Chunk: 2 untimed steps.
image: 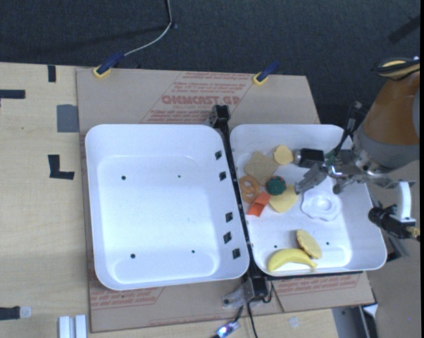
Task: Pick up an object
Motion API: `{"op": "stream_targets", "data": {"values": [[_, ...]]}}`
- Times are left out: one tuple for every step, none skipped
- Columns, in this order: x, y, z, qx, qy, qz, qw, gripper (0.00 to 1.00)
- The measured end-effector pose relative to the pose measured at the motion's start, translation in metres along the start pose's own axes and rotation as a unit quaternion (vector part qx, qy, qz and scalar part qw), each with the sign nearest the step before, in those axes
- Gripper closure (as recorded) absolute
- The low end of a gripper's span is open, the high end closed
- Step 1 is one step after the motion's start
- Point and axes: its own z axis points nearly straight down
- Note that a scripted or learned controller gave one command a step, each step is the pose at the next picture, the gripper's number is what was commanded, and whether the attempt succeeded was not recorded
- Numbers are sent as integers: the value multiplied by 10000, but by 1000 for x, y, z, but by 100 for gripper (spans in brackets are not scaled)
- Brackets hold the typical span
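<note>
The pincer [316, 178] is hanging over the right bin [360, 259] at the frame's right, fingers spread wide and gripping nothing. Just left of it, a green ball [275, 186] is sitting among tan and yellow pieces, and a banana [291, 260] is lying near the bin's lower edge.

Fixed above the bench [29, 189], looking down at a slant from moderate height, taking in both white bins [156, 273] side by side, dark floor beyond the far edge, with the arm [395, 118] entering at right, fingers reaching leftward over the right bin.
</note>
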Motion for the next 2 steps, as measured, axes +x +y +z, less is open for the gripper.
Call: {"op": "stream_targets", "data": {"values": [[13,60,110,14,-7,-14,10000,0],[3,100,104,-19,-8,-11,10000,0]]}}
